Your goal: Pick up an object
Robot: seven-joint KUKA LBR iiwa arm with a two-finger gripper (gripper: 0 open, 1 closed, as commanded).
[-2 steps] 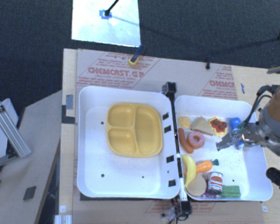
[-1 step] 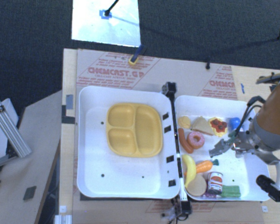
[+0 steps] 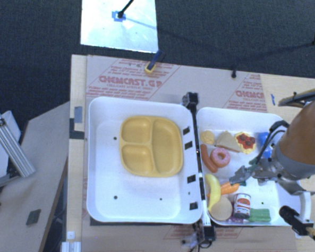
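The right bin (image 3: 270,118) holds several toy foods. A pink donut (image 3: 220,157) lies beside a red hot dog (image 3: 207,158), with a yellow banana (image 3: 213,188) and an orange carrot (image 3: 228,189) below them. Near the front sit a round bun (image 3: 221,209), a small can (image 3: 242,204) and a green block (image 3: 259,215). At the back are a cheese wedge (image 3: 229,141), a pizza slice (image 3: 246,141) and a blue piece (image 3: 261,139). My gripper (image 3: 241,177) hangs low over the bin's middle, just above and right of the carrot, with nothing seen in it.
The left bin (image 3: 100,199) carries a yellow divided plate (image 3: 150,146). The arm's orange-banded wrist (image 3: 305,142) covers the right bin's right side. A black divider with clips (image 3: 194,151) runs between the bins. A shiny square sheet (image 3: 120,19) lies beyond the bench.
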